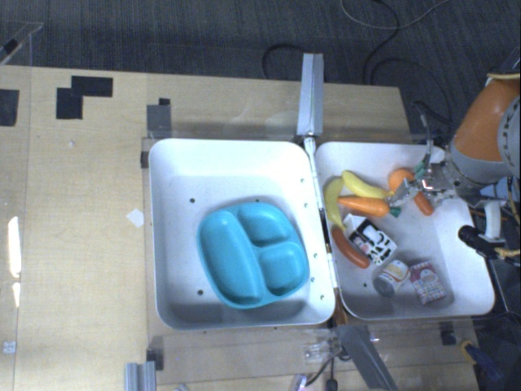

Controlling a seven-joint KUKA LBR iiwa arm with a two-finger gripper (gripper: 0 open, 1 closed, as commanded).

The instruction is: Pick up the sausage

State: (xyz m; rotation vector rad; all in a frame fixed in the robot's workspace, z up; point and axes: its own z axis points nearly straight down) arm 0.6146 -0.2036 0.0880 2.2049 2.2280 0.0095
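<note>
Hovering with a grip state I cannot tell, the pincer (411,187) risks snagging the carrot (365,205) just left of it, since the sausage (348,248) lies farther down-left, beside a can (391,276)

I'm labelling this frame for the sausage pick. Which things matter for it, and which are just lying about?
For the job:
sausage, in the right bin
gripper

Lying about:
banana
carrot
black-and-white carton
small can
packet
blue divided plate in the left bin
</note>
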